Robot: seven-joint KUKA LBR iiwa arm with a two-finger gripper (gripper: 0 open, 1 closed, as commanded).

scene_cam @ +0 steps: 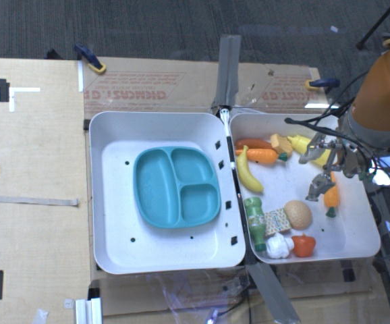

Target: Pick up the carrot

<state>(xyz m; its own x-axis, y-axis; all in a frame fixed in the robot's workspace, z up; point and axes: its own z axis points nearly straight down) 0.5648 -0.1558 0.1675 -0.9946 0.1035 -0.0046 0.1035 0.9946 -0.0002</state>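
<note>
Right bin (357, 248), right half of frame: carrot (258, 156), orange, lying near the bin's upper left corner, just right of banana (248, 174). A 2nd small carrot (330, 198) sits at centre right, touching the gripper (318, 181), whose jaw state cannot be told. Lower left corner: green bottle (254, 216), bread roll (298, 214), tomato (303, 246). Left bin (107, 248): 1 teal divided plate (177, 186), centred.
</note>
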